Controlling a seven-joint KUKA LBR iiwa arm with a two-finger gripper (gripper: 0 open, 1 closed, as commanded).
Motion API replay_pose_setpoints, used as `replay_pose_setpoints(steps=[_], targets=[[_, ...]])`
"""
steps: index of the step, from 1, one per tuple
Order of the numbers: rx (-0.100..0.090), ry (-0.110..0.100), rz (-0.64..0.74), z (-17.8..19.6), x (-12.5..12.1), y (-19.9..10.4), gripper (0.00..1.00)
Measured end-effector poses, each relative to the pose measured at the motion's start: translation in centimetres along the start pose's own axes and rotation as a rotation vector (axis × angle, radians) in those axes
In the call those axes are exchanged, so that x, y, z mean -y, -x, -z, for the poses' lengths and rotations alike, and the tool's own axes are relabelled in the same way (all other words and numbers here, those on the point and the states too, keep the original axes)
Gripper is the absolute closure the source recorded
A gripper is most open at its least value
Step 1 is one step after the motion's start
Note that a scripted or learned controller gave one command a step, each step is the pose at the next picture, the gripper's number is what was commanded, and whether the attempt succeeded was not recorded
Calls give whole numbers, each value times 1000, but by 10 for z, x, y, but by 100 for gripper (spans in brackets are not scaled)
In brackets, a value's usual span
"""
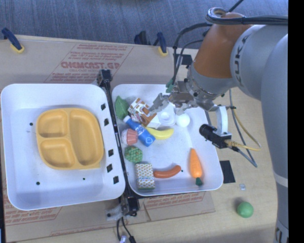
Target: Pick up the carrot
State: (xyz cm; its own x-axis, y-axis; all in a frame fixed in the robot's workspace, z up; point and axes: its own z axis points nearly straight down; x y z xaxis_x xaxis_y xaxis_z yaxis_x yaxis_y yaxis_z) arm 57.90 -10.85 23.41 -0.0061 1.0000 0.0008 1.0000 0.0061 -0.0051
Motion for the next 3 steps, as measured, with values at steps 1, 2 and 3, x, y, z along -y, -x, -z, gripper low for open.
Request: replay_pose_setpoints(steps=[1,2,3], targets=[[0,-1,-194,-89,26,70,0],[0,2,-22,-142,56,98,0],[0,1,-17,-132,55,98,100]])
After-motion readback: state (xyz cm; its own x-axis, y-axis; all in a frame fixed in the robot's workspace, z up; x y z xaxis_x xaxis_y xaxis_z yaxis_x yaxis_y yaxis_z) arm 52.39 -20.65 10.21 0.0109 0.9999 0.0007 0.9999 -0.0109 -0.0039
